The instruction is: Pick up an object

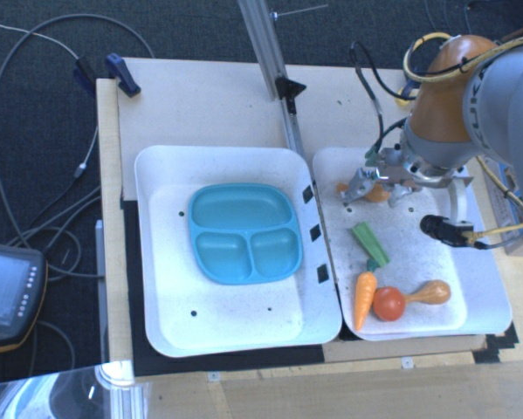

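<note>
The grey arm with its orange band reaches in over the right-hand shallow white plastic bin [484, 308], and its hand [368, 186] sits low at the far end of that bin. A small orange piece [379, 195] lies right at the fingertips, with another orange fragment [341, 188] just beside it on the side toward the other bin. Whether the hand is spread or pressed together I cannot tell; the metal parts blur into one another there, and nothing is plainly seen pinched.

Taking the green rectangular block [370, 244] as the landmark: the hand and the orange piece are just beyond it, toward the far rim. On its near side lies an orange toy carrot [364, 300], touching a red round toy tomato [388, 304], which in turn touches a tan pear-shaped gourd toy [430, 293]. Well apart from the block, across the dividing walls, a blue three-compartment plastic plate [244, 232] rests in the left-hand white bin [156, 190] on the desk [200, 103].

The likeliest target seems to be the orange piece under the hand. My worry is that it is small and close to the bin's far wall, so the fingers could close beside it or nudge it against the wall and come away bare. A dangling black cable [444, 230] hangs near the block and might drag across it if the arm swings that way.
</note>
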Tool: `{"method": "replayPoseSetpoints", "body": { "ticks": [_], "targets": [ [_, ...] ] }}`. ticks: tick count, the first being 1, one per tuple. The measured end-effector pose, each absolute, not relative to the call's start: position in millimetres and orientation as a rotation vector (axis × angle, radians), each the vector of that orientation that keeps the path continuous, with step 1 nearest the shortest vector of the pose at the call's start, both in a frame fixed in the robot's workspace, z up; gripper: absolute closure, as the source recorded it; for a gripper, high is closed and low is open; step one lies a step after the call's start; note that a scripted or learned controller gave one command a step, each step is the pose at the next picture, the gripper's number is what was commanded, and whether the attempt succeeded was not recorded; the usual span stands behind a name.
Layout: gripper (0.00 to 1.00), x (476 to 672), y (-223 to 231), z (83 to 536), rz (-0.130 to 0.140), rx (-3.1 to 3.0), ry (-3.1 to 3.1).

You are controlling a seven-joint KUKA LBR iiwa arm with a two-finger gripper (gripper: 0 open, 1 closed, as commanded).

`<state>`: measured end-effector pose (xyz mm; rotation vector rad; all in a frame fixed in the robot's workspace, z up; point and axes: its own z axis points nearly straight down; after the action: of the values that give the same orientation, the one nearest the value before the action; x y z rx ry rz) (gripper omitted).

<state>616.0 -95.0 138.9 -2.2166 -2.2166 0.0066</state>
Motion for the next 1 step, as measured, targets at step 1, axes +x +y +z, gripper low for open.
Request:
{"method": "replayPoseSetpoints", "body": {
  "ticks": [1],
  "targets": [
    [0.00,615.0,-94.2,89.5,0.006,-2.216,-2.218]
  ]
}}
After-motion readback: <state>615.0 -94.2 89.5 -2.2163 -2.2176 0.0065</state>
